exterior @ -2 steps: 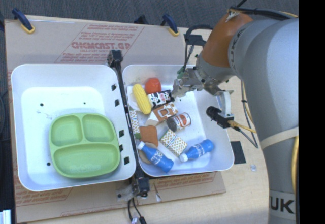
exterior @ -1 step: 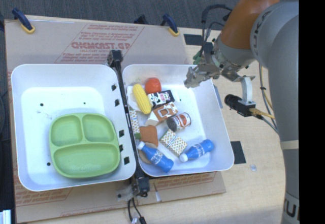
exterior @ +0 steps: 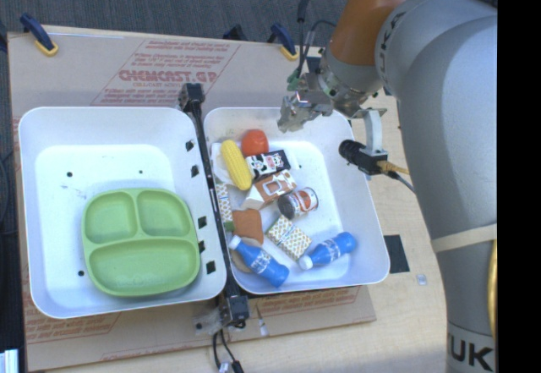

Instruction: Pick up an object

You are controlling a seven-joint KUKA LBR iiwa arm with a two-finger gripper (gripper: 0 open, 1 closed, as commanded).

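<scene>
Gripper above right bin far rim, finger state cannot be determined, corn cob below in bin

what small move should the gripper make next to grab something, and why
Probably lower and shift slightly toward the round orange-red toy. The gripper sits at the far rim of the right white bin, holding nothing visible, and that toy lies nearest, just apart from the yellow corn cob.

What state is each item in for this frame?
gripper: above right bin's far edge, nothing visibly held
green tray: flat in left bin
corn: lying in right bin
tomato: resting beside corn
blue bottles: lying on their sides
</scene>
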